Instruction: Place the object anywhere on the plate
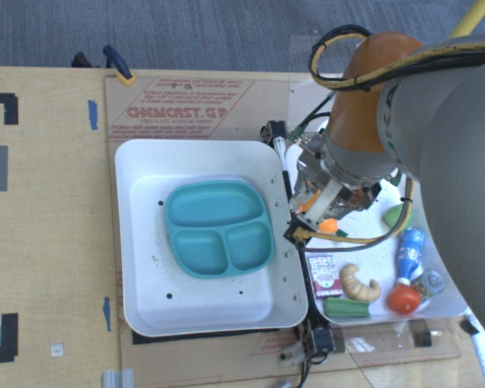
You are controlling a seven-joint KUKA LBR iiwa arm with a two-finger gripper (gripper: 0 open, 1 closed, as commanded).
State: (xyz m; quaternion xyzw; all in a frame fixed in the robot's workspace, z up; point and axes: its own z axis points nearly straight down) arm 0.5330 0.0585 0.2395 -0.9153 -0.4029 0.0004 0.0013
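Note:
A teal plate (218,225) with three compartments lies in the middle of the left white bin (137,217), with nothing on it. My gripper (307,217) hangs over the left edge of the right bin (441,301), just right of the wall between the two bins. A small orange object (329,226) shows right beside the gripper's tip, on its right side. The arm's wrist hides how the gripper meets it, so whether it is held is unclear.
In the right bin lie a printed packet (323,272), a croissant (360,283), a green piece (345,307), a red tomato (403,299), a blue bottle (410,257) and another green item (394,214). The arm covers that bin's far part.

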